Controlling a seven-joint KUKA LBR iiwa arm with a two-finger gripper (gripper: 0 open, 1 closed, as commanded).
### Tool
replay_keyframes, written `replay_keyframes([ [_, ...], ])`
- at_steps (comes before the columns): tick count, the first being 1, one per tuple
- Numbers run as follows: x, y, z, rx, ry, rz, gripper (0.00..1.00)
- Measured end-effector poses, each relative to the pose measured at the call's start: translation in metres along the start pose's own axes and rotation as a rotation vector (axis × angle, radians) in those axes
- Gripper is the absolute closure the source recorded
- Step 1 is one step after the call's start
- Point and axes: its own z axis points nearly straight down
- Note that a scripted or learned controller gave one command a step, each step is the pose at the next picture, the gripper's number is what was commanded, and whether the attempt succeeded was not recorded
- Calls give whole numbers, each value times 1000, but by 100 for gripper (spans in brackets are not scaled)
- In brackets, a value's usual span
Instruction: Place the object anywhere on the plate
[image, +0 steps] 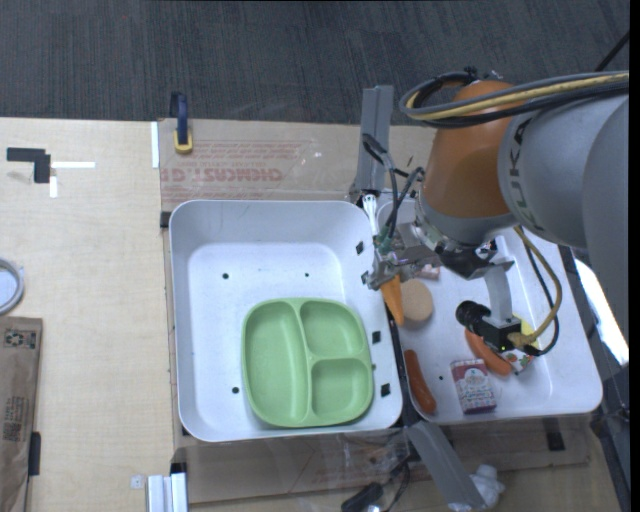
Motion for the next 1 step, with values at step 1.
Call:
replay_keyframes([
  [1,0,0,0,0,0,0,0],
])
